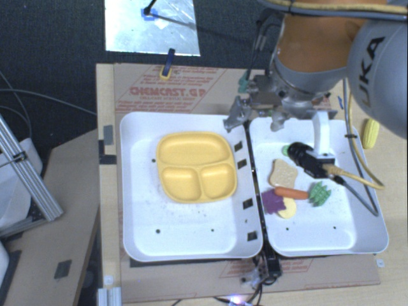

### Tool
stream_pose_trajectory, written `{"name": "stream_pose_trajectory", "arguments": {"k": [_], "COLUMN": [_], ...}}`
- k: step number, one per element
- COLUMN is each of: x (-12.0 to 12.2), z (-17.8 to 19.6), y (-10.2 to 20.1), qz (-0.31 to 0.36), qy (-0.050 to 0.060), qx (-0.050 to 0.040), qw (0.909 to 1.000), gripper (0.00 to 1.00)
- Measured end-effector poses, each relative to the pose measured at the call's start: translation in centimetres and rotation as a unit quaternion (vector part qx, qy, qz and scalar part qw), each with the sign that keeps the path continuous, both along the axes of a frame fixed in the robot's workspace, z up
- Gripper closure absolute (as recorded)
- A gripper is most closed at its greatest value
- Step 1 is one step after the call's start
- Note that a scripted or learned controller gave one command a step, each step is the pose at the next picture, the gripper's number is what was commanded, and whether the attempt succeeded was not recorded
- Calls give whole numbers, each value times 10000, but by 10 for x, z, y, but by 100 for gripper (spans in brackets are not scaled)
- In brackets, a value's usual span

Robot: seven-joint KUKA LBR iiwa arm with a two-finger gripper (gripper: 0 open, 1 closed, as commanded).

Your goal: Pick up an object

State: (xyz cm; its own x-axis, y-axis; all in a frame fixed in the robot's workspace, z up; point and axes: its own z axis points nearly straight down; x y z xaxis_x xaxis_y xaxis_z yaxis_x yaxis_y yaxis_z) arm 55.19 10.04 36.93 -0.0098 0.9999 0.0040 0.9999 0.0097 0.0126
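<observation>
My gripper (255, 121) hangs over the back edge of the bench, above the divider between the two white bins. It is open, with nothing between its fingers. The right bin (357, 234) holds a slice of toy toast (284, 172), a carrot (293, 193), a green broccoli piece (319, 194), a purple piece (273, 201) and a small pale yellow piece (287, 211). All of them lie in front of the gripper, apart from it. A small green bit (285, 150) sits behind the toast.
The left bin (140, 234) holds a yellow divided plate (194, 166) near its middle. A yellow corn-like piece (370, 133) sits at the right bin's far right rim. Cardboard lies under both bins, and a foil sheet (153, 18) lies behind them.
</observation>
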Motion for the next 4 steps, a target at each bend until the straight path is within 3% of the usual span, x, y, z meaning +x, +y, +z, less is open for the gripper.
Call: {"name": "stream_pose_trajectory", "arguments": {"k": [1, 2, 3, 4], "x": [0, -35, -65, 12], "z": [5, -72, 42, -143], "y": [-3, 66, 85, 136], "qz": [5, 4, -4, -20], "qy": [38, 95, 0, 82], "qx": [-19, -15, 16, -28], "qw": [10000, 10000, 10000, 10000], "gripper": [100, 100, 100, 100]}}
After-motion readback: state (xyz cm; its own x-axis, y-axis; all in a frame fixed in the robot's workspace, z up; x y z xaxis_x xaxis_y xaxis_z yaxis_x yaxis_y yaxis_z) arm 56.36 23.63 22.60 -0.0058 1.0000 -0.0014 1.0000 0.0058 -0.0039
